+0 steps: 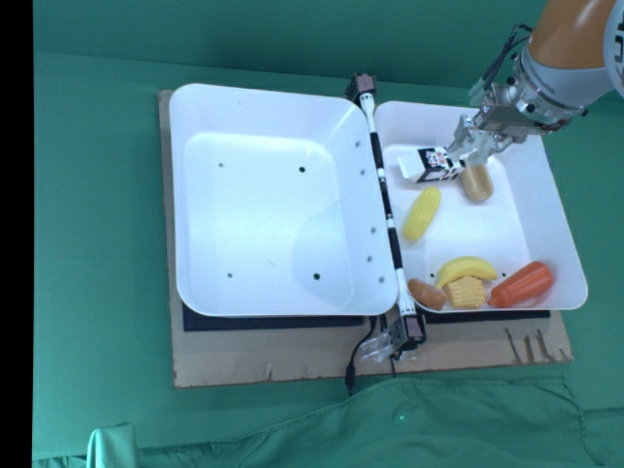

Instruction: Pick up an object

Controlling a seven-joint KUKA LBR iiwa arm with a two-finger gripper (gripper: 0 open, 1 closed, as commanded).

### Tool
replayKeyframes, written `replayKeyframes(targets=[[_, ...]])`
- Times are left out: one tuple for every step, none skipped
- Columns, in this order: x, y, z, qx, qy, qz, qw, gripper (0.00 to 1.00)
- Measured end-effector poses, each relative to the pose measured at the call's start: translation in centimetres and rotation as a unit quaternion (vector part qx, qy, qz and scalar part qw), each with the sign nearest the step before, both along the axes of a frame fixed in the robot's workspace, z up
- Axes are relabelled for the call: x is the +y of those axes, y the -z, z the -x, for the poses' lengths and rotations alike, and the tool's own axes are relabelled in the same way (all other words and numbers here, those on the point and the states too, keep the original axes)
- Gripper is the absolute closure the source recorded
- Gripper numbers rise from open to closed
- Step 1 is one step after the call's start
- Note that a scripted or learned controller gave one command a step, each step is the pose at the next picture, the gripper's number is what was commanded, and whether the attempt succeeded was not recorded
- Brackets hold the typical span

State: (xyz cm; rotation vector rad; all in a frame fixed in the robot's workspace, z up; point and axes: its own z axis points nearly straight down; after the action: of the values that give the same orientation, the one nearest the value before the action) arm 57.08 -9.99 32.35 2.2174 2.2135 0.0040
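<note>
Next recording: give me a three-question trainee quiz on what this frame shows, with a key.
1. True or false: the toy foods lie in the bin on the view's left.
2. Which item is nearest the gripper? A) carrot B) small carton C) banana
3. Fill in: the corn cob lies between the sausage and the ____.

Key: 1 false, they lie in the right bin; 2 B; 3 carrot.

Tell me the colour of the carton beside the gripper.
White with black print; the carton shows best in the camera view.
</note>
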Motion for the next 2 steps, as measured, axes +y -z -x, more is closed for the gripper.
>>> replayKeyframes(targets=[[5.4,2.4,2.9,0.005,-0.001,-0.0027,1.0000,1.00],[5.8,4.5,1.6,0.004,0.001,-0.0017,1.0000,1.00]])
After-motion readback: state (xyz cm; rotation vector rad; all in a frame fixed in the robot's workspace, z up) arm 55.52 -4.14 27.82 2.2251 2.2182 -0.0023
